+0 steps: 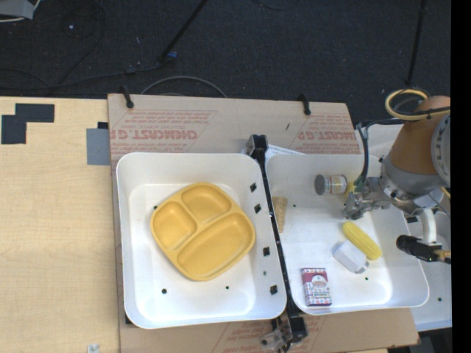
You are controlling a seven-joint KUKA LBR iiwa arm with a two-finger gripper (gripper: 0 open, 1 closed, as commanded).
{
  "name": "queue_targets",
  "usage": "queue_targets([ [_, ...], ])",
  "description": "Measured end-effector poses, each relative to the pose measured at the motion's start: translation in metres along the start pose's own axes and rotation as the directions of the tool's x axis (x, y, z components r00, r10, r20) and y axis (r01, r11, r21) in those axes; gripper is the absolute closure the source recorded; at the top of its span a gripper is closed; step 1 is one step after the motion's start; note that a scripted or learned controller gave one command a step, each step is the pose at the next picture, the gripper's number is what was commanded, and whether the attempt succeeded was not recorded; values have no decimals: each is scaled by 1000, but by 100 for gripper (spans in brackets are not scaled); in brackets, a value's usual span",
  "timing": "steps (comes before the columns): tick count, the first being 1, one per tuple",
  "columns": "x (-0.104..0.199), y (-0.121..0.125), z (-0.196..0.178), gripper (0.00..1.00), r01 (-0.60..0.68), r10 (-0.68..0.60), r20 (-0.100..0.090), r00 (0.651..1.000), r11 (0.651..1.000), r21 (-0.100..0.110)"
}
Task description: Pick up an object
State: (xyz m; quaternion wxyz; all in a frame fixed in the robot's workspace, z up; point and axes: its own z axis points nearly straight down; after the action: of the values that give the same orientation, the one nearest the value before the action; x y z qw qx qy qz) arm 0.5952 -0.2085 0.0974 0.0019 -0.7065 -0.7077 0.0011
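The grey arm with its orange band [413, 147] enters from three o'clock and ends in a two-finger gripper [358, 203] low over the upper part of the right shallow white bin [412, 294]; whether it is apart or together cannot be told. Just at its ten o'clock lies a small metal can with a yellow label [330, 184] on its side. At the gripper's six o'clock rests a yellow plastic corn cob [362, 240], touching a small grey block [349, 257] at its seven o'clock. A red and white carton [316, 286] sits toward seven o'clock, near the bin's front. The left white bin [140, 285] holds a yellow three-compartment plastic tray [202, 231].
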Motion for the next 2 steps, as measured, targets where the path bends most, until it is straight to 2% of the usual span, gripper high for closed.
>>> queue_targets([
  [2, 4, 5, -125, 100, 1, -1, 2, 1000, 1000, -7],
])
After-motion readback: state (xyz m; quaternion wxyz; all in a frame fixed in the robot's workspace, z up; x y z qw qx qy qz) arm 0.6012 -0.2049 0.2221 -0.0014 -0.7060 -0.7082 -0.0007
